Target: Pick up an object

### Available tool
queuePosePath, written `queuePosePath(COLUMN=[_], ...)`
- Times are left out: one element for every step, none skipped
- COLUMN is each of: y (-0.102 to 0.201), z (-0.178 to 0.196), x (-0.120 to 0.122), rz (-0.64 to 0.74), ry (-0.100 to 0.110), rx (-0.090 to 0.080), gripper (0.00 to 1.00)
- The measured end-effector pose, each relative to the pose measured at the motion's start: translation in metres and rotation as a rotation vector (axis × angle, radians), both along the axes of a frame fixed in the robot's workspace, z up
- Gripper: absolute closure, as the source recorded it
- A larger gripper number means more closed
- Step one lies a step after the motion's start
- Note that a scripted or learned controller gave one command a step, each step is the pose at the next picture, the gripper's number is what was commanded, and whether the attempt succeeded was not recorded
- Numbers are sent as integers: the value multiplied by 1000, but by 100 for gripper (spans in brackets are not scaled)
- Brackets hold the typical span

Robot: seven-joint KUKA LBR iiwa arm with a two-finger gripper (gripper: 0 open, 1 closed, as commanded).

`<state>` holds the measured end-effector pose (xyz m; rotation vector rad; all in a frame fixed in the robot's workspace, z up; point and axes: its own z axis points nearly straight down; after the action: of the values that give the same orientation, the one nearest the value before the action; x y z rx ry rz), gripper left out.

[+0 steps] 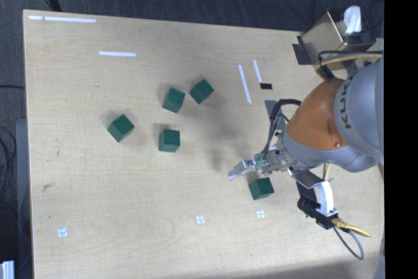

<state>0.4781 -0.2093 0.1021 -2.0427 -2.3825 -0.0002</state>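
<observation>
Several dark green cubes lie on a light wooden tabletop (98,173). One green cube (262,188) sits at the lower right, just below my gripper (250,168) and apart from the others. The gripper hangs low over the table, its metal tip pointing left, and this cube lies beside it rather than inside it. Further left, one cube (202,91) and another (173,100) sit close together, with a third (169,140) below them. A last cube (121,127) rests at the far left of the group.
The grey arm with its orange band (313,124) comes in from the right, trailing cables (326,206). White tape strips (245,83) and a black mark (266,85) lie flat near the arm. A metal box (323,36) stands at the table's far right corner.
</observation>
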Motion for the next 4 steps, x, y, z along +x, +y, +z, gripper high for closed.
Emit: queuePosePath(y=[1,1,1,5], z=[-10,0,0,-10], x=[-1,0,0,-1], rz=[44,49,49,90], ry=[0,1,1,1], rx=[1,1,1,1], gripper=[0,100,0,0])
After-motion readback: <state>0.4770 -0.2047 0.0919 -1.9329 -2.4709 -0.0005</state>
